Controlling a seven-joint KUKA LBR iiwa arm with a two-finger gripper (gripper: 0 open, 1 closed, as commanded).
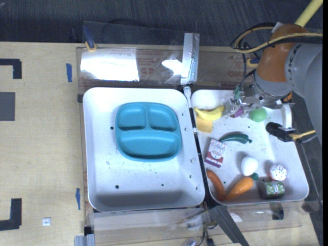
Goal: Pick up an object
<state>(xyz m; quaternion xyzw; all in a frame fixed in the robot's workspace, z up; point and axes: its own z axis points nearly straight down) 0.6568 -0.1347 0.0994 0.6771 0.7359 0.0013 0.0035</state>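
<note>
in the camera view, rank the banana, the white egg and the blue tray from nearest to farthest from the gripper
1. Banana: just left of the gripper, top of the right bin.
2. White egg: lower down in the right bin.
3. Blue tray: in the left bin, farthest.

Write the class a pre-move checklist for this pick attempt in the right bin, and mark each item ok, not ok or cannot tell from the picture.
1. Gripper is over the right bin: ok, at its far end.
2. A target lies close: ok, the green ball and the banana flank it.
3. Jaws open or shut: cannot tell, too small and cluttered.
4. Something already held: cannot tell.
5. Neighbours leave room: not ok, the ball, the banana and the bin's far wall crowd it.
6. Other items stay clear of the arm: ok, the egg and carrot lie nearer the camera.
</note>
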